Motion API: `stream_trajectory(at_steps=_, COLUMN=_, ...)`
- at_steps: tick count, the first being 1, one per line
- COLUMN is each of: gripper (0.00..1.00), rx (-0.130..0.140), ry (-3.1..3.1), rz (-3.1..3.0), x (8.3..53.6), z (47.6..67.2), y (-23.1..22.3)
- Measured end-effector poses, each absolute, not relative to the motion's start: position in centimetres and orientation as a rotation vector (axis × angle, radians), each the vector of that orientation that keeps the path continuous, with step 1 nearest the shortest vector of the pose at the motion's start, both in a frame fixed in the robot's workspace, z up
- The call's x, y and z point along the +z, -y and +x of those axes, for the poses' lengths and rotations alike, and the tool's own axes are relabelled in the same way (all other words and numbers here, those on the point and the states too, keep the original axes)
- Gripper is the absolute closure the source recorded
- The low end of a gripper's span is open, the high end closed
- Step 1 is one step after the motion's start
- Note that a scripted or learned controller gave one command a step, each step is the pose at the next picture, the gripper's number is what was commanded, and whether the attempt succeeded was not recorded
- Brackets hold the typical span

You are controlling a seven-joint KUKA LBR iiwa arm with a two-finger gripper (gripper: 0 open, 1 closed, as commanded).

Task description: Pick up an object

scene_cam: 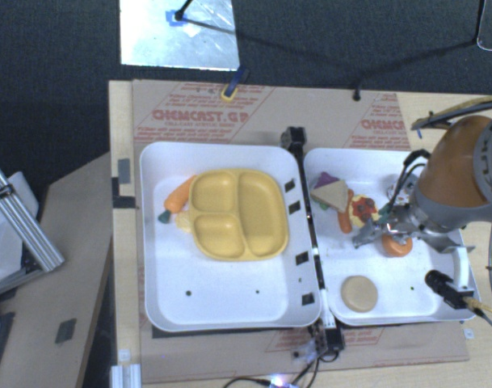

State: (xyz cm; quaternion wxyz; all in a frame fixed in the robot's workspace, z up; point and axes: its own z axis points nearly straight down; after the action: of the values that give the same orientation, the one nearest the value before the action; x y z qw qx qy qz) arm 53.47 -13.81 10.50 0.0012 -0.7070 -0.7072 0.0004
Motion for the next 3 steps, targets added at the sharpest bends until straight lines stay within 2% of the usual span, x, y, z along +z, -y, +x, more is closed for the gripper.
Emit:
stream_trajectory(at_steps=1, gripper=0.0, rx=-0.005, ry=2.224, rz=-2.223, x=8.9, z=53.7, y=13.8)
stream_trajectory(at_steps=2, gripper=1.0, rx=-0.009, ry=2.236, rz=-2.237, x=10.1, z=54.0, y=14.2)
stream_trajectory(at_steps=3, gripper=1.0, rx=-0.004, ry=2.229, rz=-2.22, x=14.4, z=54.3, y=14.2)
